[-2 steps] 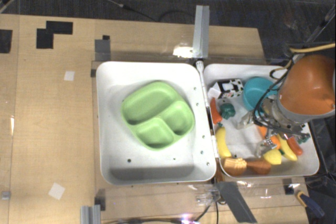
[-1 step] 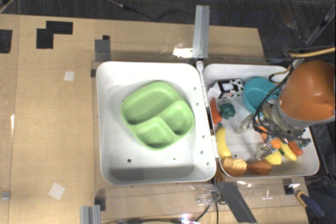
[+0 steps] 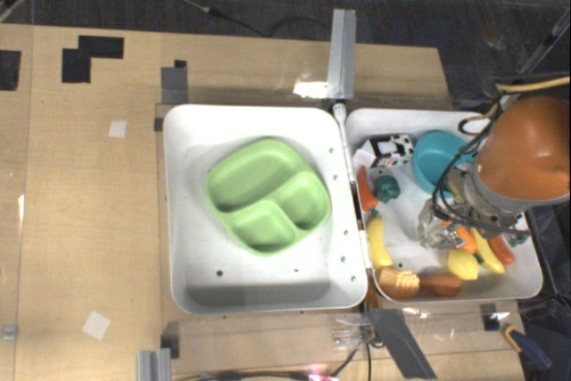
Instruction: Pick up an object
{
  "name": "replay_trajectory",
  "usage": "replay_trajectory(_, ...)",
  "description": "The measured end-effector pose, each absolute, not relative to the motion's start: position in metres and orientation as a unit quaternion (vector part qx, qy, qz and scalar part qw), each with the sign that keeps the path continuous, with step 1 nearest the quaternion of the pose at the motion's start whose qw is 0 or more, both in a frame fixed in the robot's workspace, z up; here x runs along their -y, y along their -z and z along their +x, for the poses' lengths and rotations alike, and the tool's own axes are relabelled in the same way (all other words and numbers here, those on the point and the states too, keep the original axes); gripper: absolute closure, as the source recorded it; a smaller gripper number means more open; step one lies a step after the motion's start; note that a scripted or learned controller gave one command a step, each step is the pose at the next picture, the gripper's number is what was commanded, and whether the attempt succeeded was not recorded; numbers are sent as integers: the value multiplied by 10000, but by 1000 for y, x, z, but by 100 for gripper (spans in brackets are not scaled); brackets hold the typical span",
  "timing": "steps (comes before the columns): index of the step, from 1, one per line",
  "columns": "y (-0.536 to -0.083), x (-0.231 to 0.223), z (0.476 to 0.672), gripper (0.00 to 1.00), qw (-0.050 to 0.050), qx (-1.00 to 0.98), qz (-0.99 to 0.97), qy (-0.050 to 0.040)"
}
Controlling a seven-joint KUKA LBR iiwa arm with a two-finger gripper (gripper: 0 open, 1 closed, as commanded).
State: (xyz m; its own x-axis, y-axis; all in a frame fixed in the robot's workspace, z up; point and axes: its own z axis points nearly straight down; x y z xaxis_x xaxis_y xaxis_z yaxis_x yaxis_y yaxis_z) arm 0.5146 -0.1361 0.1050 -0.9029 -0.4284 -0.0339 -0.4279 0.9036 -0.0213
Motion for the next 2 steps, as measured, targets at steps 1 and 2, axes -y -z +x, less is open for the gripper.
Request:
replay_trajectory(1,-105,136,514,0,183,-9754,-2197,64)
replay_trajectory(2,-93,150,507,0,163,-9790,-2029,49)
